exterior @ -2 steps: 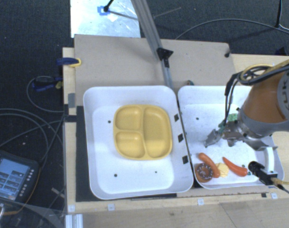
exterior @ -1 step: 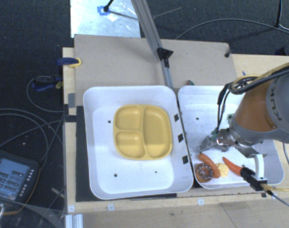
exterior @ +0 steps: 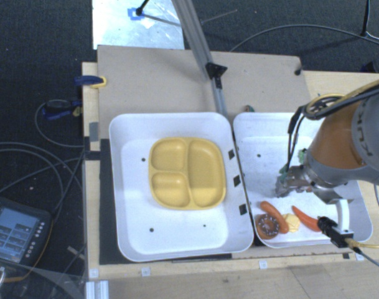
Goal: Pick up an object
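Observation:
Several toy foods lie at the front of the right bin [exterior: 257, 136]. An orange-red sausage [exterior: 271, 210] lies at a slant, with a brown donut [exterior: 266, 226] just in front of it. To their right are a small yellow piece [exterior: 292, 223] and a red pepper-like piece [exterior: 306, 218]. My gripper [exterior: 287, 184] hangs over the middle of this bin, just behind the sausage and apart from it. I see nothing held in it. The orange wrist covers the bin's right part.
The left bin [exterior: 130, 185] holds a yellow divided plate [exterior: 187, 172] at its middle. A grey pole [exterior: 198, 39] slants down to the gap between the bins at the back. Cables and a control pendant [exterior: 15, 229] lie off the bench at left.

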Controlling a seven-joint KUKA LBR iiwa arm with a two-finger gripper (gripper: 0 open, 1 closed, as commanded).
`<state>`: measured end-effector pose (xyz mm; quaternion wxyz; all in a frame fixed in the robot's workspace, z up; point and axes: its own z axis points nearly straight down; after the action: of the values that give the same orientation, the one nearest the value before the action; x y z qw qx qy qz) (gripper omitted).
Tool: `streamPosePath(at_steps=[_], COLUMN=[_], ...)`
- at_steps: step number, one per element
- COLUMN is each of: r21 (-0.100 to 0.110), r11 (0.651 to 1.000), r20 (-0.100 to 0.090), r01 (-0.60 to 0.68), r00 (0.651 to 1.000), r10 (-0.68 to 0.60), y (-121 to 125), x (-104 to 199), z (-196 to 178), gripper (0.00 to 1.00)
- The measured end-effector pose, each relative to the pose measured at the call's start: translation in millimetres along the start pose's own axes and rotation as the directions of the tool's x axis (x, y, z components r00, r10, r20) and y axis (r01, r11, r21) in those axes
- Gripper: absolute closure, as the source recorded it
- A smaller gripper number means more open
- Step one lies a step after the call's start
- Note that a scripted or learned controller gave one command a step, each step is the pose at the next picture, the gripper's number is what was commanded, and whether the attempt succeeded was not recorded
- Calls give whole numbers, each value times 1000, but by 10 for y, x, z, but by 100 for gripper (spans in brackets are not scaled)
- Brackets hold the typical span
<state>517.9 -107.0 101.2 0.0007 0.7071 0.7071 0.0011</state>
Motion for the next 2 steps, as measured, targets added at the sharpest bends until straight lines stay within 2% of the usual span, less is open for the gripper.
streamPosePath(at_steps=[2], r21=[-5], r11=[1000], r20=[2], r01=[5], r00=[1000], r10=[-5], y=[-106], x=[-56], z=[-1090], gripper=[100])
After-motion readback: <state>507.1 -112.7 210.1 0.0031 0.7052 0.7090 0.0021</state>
